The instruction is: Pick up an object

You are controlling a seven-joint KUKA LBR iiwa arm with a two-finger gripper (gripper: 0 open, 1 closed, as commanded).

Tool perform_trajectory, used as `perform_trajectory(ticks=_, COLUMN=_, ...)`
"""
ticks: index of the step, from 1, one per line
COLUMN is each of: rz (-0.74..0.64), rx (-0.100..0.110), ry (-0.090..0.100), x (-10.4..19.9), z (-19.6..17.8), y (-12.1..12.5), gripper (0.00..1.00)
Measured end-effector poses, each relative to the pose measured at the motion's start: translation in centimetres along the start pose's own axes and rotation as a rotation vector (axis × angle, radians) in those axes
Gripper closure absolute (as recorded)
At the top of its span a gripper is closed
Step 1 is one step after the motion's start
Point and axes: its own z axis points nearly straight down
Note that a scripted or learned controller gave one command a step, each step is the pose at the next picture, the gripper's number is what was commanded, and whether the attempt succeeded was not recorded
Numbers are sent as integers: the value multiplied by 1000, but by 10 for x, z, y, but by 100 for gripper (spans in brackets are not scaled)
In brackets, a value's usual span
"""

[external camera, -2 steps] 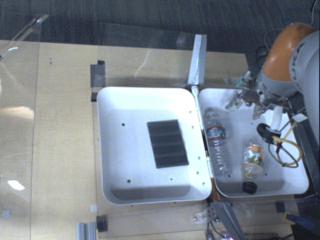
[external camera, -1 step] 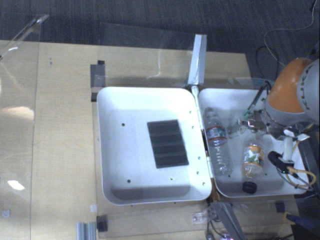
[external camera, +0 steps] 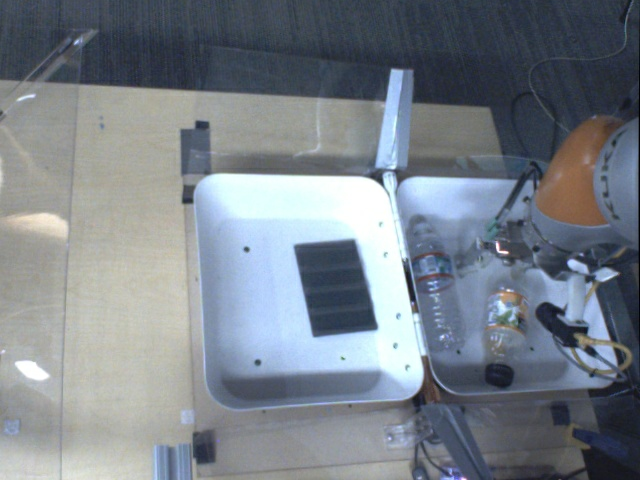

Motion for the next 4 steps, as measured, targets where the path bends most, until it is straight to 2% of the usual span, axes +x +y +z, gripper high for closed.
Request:
perform_trajectory(ticks=1, rz=-116, rx=-3, ry=-1, x=-9, z=-1, y=-52, gripper=0)
perform_trajectory(ticks=2, rz=-115, rx=-14, ry=-1, x=-8, z=-14, y=-48, gripper=100)
perform_trajectory(ticks=3, rz=-115, rx=-11, ry=0, x=-8, z=-14, y=-49, gripper=0)
perform_trajectory(ticks=4, rz=-105, rx=-3, ry=-2, x=-41, z=-1, y=-75, gripper=0)
